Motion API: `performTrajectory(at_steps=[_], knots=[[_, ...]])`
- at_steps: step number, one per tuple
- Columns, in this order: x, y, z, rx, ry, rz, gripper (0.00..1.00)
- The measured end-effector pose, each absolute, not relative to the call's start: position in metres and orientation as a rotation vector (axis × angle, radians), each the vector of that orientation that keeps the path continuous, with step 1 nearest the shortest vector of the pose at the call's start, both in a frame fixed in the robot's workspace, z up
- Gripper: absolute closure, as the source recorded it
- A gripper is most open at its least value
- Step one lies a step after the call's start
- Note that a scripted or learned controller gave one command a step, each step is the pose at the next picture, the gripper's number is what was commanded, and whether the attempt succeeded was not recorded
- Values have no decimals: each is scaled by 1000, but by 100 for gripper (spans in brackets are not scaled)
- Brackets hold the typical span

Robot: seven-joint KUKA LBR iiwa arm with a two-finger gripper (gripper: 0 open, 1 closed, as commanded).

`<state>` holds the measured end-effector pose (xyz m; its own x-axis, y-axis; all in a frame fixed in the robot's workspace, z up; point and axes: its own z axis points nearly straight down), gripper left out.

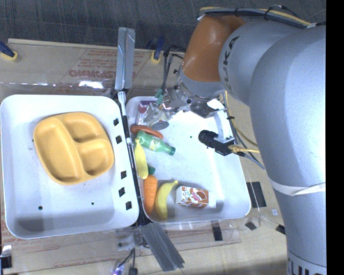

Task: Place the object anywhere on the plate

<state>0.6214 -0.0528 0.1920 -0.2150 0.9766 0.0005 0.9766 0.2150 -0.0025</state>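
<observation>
- We see two white bins side by side: the left bin (17, 211) and the right bin (232, 196).
- In the right bin, near its left wall, we find a green bottle (156, 146) lying on its side, with a red curved piece (147, 132) touching it from behind.
- A long yellow item (140, 160) lies along that wall.
- Toward the near edge we count a carrot (150, 192), a banana (164, 198) just beside it, and a printed carton (194, 197) lying flat.
- Behind the bins we see a cardboard sheet (94, 65) with red print and a blue clamp (3, 47).
</observation>
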Motion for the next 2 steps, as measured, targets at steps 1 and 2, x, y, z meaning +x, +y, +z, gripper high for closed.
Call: performTrajectory(at_steps=[1, 2], knots=[[582, 50, 256, -1629, -2687, 1, 100], [582, 50, 256, -1629, -2686, 1, 0]])
